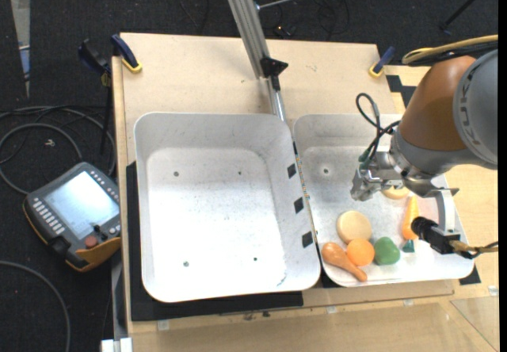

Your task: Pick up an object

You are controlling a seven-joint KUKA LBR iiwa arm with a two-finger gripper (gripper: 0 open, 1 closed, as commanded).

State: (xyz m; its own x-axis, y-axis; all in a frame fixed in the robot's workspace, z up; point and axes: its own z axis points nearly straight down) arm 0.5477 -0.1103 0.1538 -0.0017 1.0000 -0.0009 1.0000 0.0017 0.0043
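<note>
Arm (467,116) – grey casing, broad orange band above wrist; black cable looped beside metallic gripper (363,188)

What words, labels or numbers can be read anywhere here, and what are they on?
None can be read.
Handheld controller on the floor: its screen glows, but anything on it is too small and blurred to read.
Bins, arm and the toy foods: no lettering can be made out.

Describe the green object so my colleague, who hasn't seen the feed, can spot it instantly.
Look in the right bin, at the cluster along its near edge. The green object sits just right of the orange ball and below the pale round disc. It is the only green, dome-shaped piece among orange and cream neighbours.
</note>
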